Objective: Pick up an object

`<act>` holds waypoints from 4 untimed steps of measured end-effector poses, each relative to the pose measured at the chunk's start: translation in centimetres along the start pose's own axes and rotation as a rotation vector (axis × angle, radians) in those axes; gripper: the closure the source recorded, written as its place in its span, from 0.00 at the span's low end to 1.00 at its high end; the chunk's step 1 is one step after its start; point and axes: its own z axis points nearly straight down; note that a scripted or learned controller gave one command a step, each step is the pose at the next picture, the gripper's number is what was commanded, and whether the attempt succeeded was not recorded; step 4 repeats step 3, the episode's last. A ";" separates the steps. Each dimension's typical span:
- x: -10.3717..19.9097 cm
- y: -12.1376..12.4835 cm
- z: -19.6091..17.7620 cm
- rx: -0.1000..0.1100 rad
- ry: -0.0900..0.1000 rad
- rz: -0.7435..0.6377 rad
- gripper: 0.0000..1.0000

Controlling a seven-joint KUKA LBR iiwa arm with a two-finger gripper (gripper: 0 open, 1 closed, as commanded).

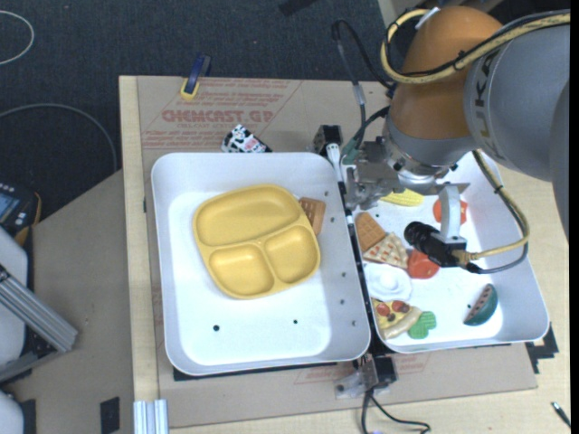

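Observation:
My gripper (403,186) hangs low over the far left part of the right bin (520,283), under the arm's orange band (443,57). Right below it lies a yellow banana-like piece (403,198). An orange-red piece (450,209) sits just to its right, partly hidden by a grey part of the hand. Closer to me in that bin lie a toast slice (369,231), a waffle wedge (390,251), a red tomato (422,265), a fried egg (391,283), a pizza slice (395,315), a green piece (422,324) and a watermelon slice (480,304).
The left bin (181,269) holds a yellow divided plate (258,240) with a brown toast piece (313,212) at its right edge. A black-and-white item (244,139) and a blue-yellow tool (193,78) lie on the bench beyond the bins. Cables run by the bin divider (348,242).

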 end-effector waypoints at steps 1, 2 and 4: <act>-0.8 -0.3 0.7 -0.001 -0.002 0.006 1.00; -0.5 -1.4 -1.1 -0.007 -0.002 0.005 1.00; -0.4 -1.0 -1.1 -0.006 -0.002 0.004 1.00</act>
